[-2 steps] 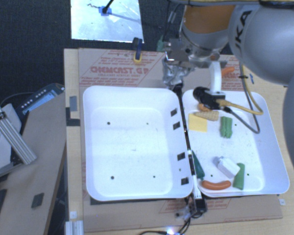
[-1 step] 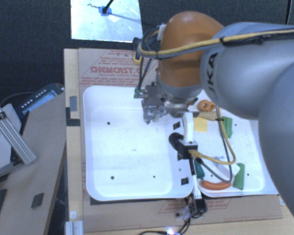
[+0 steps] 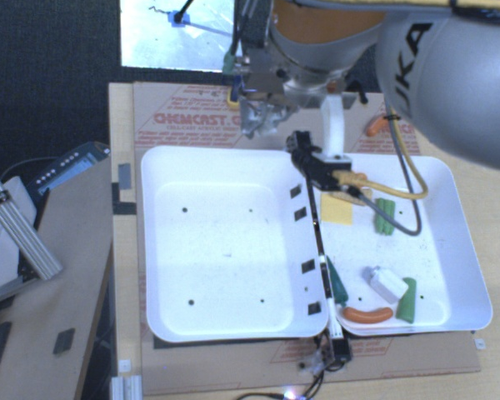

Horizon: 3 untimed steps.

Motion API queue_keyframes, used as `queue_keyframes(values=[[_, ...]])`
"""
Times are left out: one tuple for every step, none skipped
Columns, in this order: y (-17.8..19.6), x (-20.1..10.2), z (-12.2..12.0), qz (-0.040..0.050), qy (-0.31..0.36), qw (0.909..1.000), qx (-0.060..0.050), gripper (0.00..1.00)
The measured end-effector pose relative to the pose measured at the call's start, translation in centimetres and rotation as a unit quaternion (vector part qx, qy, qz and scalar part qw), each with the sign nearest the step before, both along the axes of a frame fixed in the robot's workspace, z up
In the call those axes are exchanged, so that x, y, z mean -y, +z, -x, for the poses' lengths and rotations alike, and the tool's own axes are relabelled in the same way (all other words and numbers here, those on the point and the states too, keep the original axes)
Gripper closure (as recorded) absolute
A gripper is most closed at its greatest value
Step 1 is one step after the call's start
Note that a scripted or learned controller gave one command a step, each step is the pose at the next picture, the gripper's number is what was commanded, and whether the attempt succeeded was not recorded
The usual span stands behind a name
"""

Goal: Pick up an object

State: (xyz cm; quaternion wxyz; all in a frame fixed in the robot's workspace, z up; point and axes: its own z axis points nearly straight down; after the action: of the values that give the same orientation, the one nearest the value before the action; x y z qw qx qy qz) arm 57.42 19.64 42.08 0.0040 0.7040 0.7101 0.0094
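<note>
Hand [image 3: 262, 117] hangs above the far rim of the left bin [image 3: 162, 248]; whether it is clenched or released I cannot tell. Within the right bin [image 3: 458, 248] lie a yellow block [image 3: 337, 211], a green piece [image 3: 385, 216], a white block [image 3: 387, 285] and an orange sausage [image 3: 367, 314].

Red print "CHEMCAST" on cardboard sheet [image 3: 187, 119], left of the claw [image 3: 262, 119]. Arm casing [image 3: 450, 65] right of it: partial letters "UK".
</note>
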Motion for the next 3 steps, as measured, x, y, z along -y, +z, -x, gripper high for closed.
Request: queue_keyframes(values=[[3.5,-0.1,-7.5,0.0031,-0.003,1.0000,-0.004,1.00],[-10.9,-4.1,-0.8,0.0052,0.000,0.9998,-0.018,1.00],[-4.7,-3.8,-7.6,0.0025,-0.003,1.0000,-0.004,1.00]])
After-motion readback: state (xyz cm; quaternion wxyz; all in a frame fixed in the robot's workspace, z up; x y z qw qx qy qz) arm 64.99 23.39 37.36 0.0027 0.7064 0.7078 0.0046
